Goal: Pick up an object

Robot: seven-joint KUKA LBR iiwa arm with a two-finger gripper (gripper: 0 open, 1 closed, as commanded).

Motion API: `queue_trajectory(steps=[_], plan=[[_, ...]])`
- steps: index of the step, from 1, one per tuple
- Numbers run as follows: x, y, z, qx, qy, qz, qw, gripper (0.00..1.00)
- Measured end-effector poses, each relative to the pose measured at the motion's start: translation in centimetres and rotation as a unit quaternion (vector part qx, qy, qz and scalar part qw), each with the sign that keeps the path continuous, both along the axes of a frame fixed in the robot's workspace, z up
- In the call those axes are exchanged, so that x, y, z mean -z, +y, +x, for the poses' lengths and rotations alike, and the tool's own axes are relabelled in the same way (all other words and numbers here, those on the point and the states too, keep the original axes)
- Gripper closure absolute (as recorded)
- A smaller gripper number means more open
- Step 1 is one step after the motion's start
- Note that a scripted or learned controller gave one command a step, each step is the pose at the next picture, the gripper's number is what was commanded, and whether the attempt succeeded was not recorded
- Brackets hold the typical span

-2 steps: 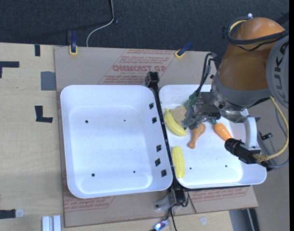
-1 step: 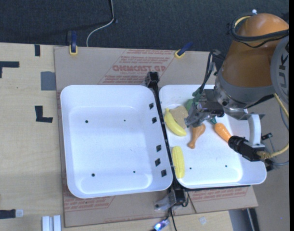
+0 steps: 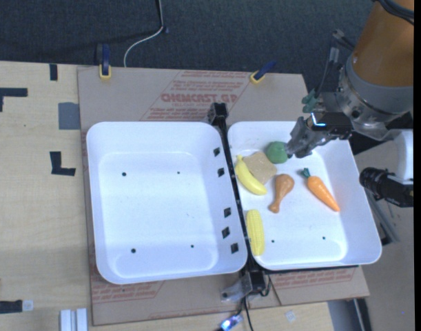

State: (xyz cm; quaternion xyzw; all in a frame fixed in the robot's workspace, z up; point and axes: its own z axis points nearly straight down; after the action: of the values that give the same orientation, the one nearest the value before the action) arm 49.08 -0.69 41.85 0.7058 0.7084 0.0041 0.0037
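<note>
Black pincer (image 3: pixel 298 145) is seen low over the right bin (image 3: pixel 355 185), at its far side, right beside the green ball-like object (image 3: pixel 278 152); whether its tips are apart or together cannot be told, since they are dark and blurred against each other. Nothing is seen clamped between them. The green object is judged the likely target, as the pincer is angled down toward it and appears to touch or nearly touch its right side. Taking the green object as landmark: a tan block (image 3: pixel 261 166) lies just to its near-left, touching or almost touching it; a yellow banana (image 3: pixel 249 176) is laid against the tan block's left edge, close to the bin's left wall; a brown drumstick (image 3: pixel 281 190) lies nearer the camera, below it; an orange carrot (image 3: pixel 321 191) with a green top lies to the near-right, apart; a yellow corn cob (image 3: pixel 255 232) lies well below, along the left wall. The items are clustered at the far-left part of the bin, so a grasp on the green object may be crowded by the tan block. The left bin (image 3: pixel 155 198) sits beyond the divider, to the landmark's left. The pick is judged not yet done.
</note>
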Motion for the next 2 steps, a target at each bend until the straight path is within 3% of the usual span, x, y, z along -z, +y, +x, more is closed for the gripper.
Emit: queue_trajectory(steps=[1,2], plan=[[5.8,-0.2,-0.8,0.002,0.009,-0.0007,1.0000,1.00],[-3.7,-0.1,4.3,0.000,0.000,-0.0008,1.0000,1.00]])
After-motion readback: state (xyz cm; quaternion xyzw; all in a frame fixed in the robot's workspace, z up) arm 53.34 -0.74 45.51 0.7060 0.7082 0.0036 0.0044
